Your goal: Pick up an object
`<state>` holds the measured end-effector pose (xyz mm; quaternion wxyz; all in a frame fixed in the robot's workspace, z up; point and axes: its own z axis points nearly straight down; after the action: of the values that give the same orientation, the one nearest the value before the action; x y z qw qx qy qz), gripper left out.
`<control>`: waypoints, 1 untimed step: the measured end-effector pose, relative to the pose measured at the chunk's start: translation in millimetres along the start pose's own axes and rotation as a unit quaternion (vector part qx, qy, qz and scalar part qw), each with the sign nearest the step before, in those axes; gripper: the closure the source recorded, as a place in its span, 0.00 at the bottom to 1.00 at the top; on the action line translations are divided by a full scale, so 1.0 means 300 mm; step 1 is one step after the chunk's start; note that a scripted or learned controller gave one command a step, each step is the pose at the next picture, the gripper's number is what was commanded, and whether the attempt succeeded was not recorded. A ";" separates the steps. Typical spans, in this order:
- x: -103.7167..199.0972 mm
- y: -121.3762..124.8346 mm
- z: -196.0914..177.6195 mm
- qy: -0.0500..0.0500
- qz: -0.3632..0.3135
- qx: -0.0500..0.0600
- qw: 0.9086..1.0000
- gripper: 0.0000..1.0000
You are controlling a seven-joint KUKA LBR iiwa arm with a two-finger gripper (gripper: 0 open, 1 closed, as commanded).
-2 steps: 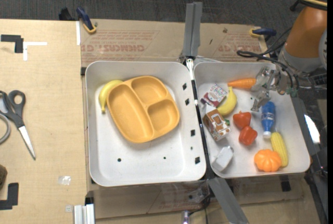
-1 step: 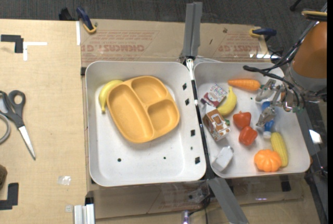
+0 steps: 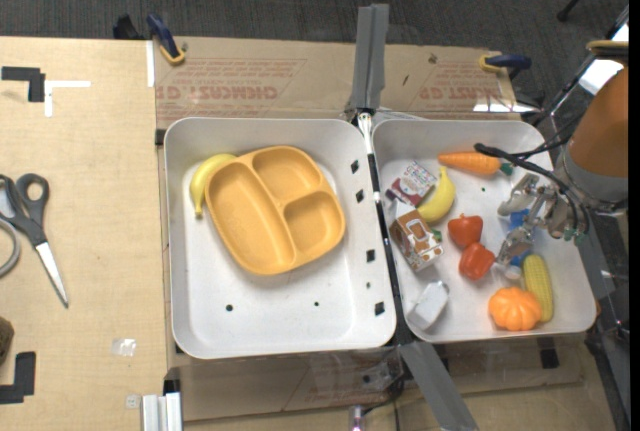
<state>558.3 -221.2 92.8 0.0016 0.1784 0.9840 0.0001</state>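
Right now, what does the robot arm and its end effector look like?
The arm is grey with a broad orange band above the wrist. Black cables trail from it. The end effector is bare silvery metal with small blue parts.

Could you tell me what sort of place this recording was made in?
Probably a robotics lab bench set up for grasping trials. Two white bins sit side by side on clamped cardboard, the right one full of toy food such as a carrot, and a gripper hangs above it.
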 end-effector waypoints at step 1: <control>-0.060 0.309 0.000 -0.001 0.054 0.000 0.999 0.00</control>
<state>607.8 -140.6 92.9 0.0024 0.2314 0.9729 0.0004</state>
